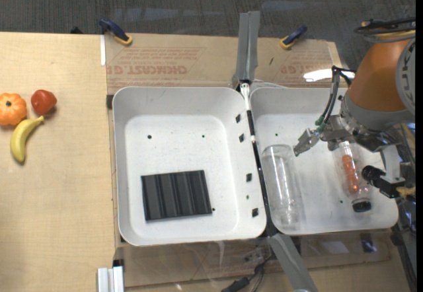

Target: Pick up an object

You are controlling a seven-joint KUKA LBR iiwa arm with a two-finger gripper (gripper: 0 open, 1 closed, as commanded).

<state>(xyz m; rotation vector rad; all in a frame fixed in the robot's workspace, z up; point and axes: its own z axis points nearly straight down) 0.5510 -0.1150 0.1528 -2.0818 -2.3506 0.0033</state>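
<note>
Resting at the nine o'clock edge of the bench are three pieces of toy fruit: an orange, a red apple just beside it toward three o'clock, and a yellow banana curving below them at about six o'clock from the apple. Two shallow white bins sit side by side further along. The left bin holds a dark ribbed rectangular block lying flat toward its seven o'clock corner. Behind the bins lies a sheet of brown cardboard held by two blue and yellow clamps, one at eleven o'clock and the other at about one o'clock. The right bin contains a clear plastic cup lying on its side along its nine o'clock wall, and a slim tube with orange contents and a dark cap lying near its four o'clock corner. The grey arm with its orange band reaches in from three o'clock, and the gripper hangs over the middle of the right bin, between the cup and the tube, with the tube's upper end just beside its metal parts. Whether its fingers are apart or together cannot be told from this view, and nothing can be seen between them.
</note>
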